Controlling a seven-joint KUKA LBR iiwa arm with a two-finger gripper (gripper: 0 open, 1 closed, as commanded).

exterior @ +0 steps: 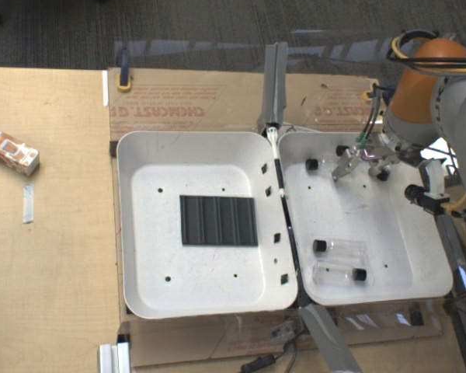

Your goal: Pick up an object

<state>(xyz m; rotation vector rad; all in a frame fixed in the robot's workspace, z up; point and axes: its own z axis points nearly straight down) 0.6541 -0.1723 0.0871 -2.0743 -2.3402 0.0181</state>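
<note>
Small carton (pixel 14 154) on wooden bench (pixel 46 286)

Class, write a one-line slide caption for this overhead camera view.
Grey-and-orange arm's gripper hovers over the right white bin holding clear plastic vials; dark ribbed mat in left bin.

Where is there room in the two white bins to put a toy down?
Left bin: bare floor all around the dark ribbed pad. Right bin: bare middle, between the gripper at the back and the clear tubes in front. Those two ends are crowded.
</note>
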